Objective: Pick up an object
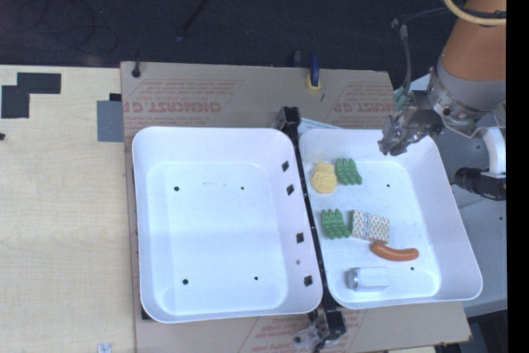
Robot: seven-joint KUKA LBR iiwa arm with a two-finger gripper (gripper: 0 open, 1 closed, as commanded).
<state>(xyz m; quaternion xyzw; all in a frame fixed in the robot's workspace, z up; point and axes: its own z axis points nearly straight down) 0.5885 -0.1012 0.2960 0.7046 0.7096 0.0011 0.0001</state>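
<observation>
Claw (399, 138) hangs over the right bin's (450, 211) far rim, grip state unclear to us; we judge it poised above the yellow corn (323, 177).

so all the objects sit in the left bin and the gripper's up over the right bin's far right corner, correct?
Not quite. The camera view shows the objects, such as the orange sausage and yellow corn piece, in the right bin, not the left one. The gripper is indeed over that bin's far right corner.
</observation>
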